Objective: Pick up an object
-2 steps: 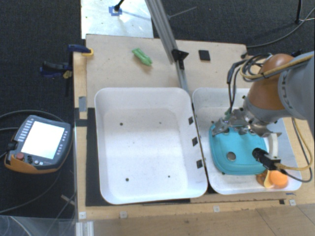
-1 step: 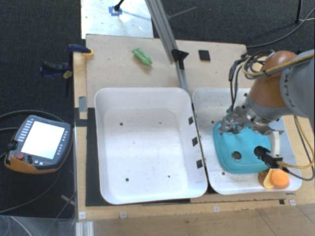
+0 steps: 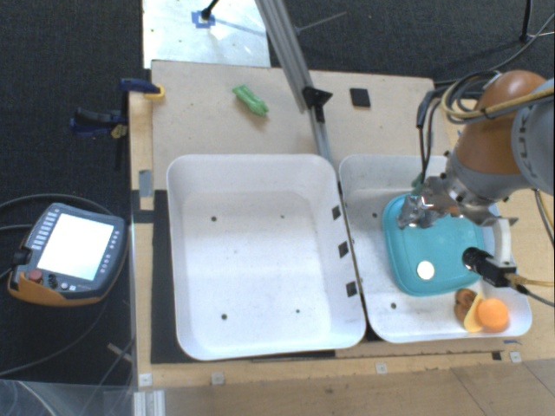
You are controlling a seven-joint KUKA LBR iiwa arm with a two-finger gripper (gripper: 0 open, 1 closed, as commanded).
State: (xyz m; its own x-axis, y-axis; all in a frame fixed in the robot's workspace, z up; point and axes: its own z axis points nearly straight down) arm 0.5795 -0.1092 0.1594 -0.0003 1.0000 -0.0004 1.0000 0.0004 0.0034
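A teal square plate-like object point(image 3: 438, 254) with a white dot lies in the right bin point(image 3: 373, 232). An orange ball point(image 3: 493, 313) and a small brown piece point(image 3: 466, 301) rest at that bin's near right corner. My gripper point(image 3: 417, 212) hangs over the teal object's far left edge, low in the bin; the arm's orange band point(image 3: 494, 133) rises behind it. The metal fingers point down at the teal edge, and nothing is seen held between them.
The left bin point(image 3: 186, 232) sits beside the right one. A green object point(image 3: 250, 100) lies on the bench behind the bins, near a slanting metal pole point(image 3: 290, 46). A teach pendant point(image 3: 69, 251) lies on the floor at the left.
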